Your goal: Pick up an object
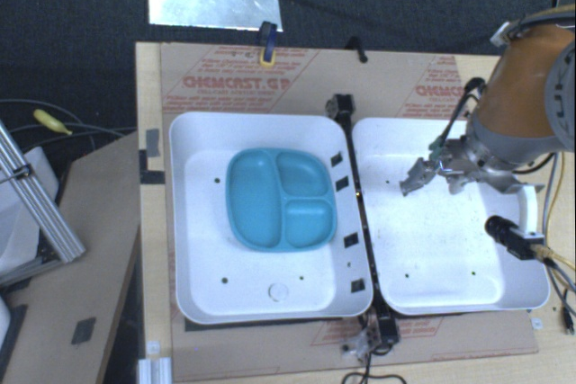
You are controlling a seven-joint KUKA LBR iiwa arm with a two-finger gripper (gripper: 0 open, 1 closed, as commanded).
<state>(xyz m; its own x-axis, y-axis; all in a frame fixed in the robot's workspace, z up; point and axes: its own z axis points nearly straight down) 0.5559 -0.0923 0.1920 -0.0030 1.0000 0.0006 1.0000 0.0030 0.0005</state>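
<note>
We find two shallow white plastic bins side by side on the bench; the left bin (193, 220) holds a light blue plastic plate with three compartments (279, 198), lying flat near the bin's middle and somewhat toward the back, clear of every wall; a small round white disc (278, 290) lies on the same bin's floor near the front wall, apart from the plate. The right bin (432, 283) has the grey arm with the orange band (531, 94) reaching over it from the right; the two-finger gripper (416, 179) hangs above the bin's back left portion, pointing toward the divide between the bins; we cannot tell how its jaws stand, since the view is too small and blurred there; we see nothing between them. The plate is well apart from the gripper.
</note>
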